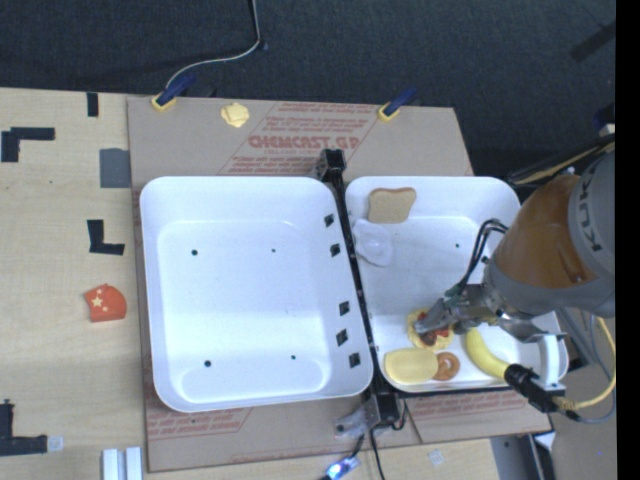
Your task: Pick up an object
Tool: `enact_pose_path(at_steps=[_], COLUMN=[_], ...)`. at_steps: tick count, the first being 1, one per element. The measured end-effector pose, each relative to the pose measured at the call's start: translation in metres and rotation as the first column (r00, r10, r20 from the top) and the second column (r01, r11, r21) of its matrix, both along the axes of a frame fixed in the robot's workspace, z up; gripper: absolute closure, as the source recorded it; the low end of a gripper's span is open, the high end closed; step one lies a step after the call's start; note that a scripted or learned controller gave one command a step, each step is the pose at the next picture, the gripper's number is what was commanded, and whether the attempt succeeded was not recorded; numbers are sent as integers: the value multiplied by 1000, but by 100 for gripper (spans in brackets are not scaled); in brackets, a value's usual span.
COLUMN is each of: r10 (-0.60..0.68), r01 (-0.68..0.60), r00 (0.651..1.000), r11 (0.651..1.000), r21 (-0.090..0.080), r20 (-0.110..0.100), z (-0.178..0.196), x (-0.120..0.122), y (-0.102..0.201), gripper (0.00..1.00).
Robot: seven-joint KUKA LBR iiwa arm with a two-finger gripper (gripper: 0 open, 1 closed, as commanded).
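One gripper (432,325) sits low at the right bin's (440,193) 5 o'clock, over a red-yellow toy (428,334); can't tell its grip. Next: clamp, lift straight.

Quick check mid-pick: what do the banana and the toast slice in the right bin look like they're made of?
Banana: probably moulded plastic; it is evenly yellow with a smooth, faintly glossy skin. Toast slice: likely plastic or foam toy food, matte tan with a darker crust edge; the view is too coarse to say which.

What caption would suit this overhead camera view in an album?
Grey, orange-banded robot arm lowers its gripper among toy foods, beside a yellow banana, in the right-hand white bin.
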State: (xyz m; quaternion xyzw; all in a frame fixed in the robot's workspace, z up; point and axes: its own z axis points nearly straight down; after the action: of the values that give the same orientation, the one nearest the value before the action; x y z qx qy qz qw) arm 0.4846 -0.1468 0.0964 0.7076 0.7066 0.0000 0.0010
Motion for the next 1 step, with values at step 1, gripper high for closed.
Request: enact_pose_path(at_steps=[1], r10=[11], r01=[-11], r00=[1000], r11=[1000], r21=[4], r20=[4], z=[93], x=[0], y=[85], gripper=[100])
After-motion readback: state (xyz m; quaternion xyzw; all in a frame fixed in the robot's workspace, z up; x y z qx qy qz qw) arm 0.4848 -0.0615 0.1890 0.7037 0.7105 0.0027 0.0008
